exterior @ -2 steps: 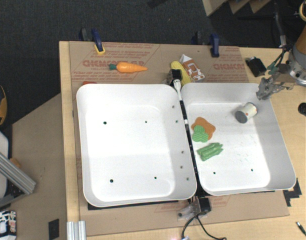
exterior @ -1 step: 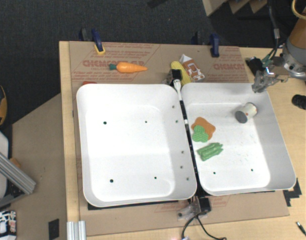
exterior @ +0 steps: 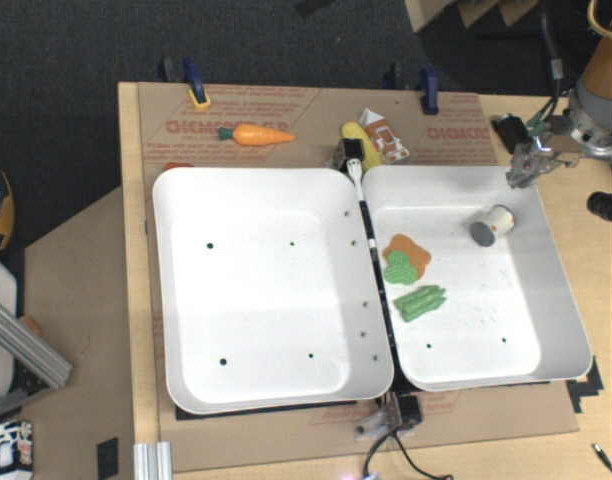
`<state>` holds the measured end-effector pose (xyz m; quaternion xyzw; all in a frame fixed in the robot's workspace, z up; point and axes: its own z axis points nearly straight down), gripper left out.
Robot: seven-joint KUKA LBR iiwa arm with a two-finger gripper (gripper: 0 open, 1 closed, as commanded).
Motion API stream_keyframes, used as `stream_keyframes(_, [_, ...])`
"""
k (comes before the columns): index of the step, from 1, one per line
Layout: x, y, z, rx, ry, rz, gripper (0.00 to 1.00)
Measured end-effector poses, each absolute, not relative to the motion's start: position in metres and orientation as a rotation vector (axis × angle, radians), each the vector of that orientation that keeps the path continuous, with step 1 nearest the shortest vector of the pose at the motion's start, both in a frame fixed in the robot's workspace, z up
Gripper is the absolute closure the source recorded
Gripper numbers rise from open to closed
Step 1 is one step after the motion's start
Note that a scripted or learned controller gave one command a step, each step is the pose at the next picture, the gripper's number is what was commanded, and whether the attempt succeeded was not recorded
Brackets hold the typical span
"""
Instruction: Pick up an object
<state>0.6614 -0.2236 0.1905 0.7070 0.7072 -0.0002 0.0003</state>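
Observation:
The right bin holds three small objects: a grey-and-cream cylinder near its far right, an orange and green toy piece near the divider, and a green bean-like piece just below it. My gripper hangs at the far right corner of the right bin, above and to the right of the cylinder, apart from it. Nothing shows between its fingers.
The left bin lies beside the right one. On the cardboard behind the bins lie a toy carrot and a yellow and white toy cluster. Blue clamps hold the board's far edge.

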Motion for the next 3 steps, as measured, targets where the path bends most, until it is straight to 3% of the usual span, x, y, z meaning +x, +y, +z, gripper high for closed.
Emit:
stream_keyframes(1, [0.667, -0.218, 0.200, 2.217, 2.219, 0.002, 1.00])
stream_keyframes(2, [0.656, -0.224, 0.193, 2.222, 2.222, -0.002, 1.00])
stream_keyframes(3, [0.667, -0.204, 0.201, 2.217, 2.220, 0.002, 1.00])
